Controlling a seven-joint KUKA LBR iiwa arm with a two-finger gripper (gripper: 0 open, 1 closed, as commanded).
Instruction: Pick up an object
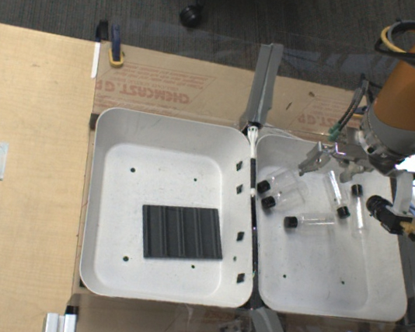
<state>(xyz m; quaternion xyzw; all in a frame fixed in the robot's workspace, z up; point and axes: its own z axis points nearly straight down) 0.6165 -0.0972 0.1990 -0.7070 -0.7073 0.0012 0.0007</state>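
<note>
The arm (410, 85) is reaching in from the right and is hanging over the far part of the right bin (343, 298). Its gripper (333, 160) is hovering above the bin floor. Clear plastic pieces with black ends (307, 206) are lying just below and beside the gripper in this bin. In the left bin (110, 184) a dark ribbed mat (181, 233) is lying flat near the middle.
</note>
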